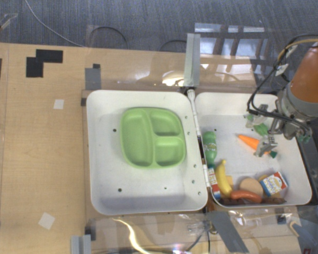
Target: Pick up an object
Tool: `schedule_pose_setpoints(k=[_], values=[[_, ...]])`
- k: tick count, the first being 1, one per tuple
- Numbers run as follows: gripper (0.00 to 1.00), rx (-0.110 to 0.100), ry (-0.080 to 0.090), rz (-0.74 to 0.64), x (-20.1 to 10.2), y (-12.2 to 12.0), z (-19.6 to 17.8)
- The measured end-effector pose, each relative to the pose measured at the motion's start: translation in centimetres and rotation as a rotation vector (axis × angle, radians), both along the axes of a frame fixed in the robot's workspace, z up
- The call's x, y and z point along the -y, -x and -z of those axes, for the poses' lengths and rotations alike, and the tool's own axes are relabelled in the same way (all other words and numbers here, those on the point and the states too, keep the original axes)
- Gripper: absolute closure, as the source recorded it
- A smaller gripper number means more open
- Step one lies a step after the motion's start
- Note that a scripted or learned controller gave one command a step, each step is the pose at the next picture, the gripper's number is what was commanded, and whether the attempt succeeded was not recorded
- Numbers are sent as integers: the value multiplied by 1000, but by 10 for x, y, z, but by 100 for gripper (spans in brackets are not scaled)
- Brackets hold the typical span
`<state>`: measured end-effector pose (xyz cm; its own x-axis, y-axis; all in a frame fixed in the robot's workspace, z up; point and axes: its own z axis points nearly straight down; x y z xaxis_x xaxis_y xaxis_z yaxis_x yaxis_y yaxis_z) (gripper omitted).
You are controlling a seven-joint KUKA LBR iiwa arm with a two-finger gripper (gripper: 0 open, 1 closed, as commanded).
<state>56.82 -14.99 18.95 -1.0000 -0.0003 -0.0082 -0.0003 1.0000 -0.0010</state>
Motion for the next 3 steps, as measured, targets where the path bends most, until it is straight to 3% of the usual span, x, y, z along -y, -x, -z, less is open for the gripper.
schedule_pose_setpoints(k=[1, 2, 3], values=[[0, 9, 0, 187, 30, -63, 99], [100, 19, 2, 179, 28, -66, 86], [100, 11, 0, -26, 53, -94, -21]])
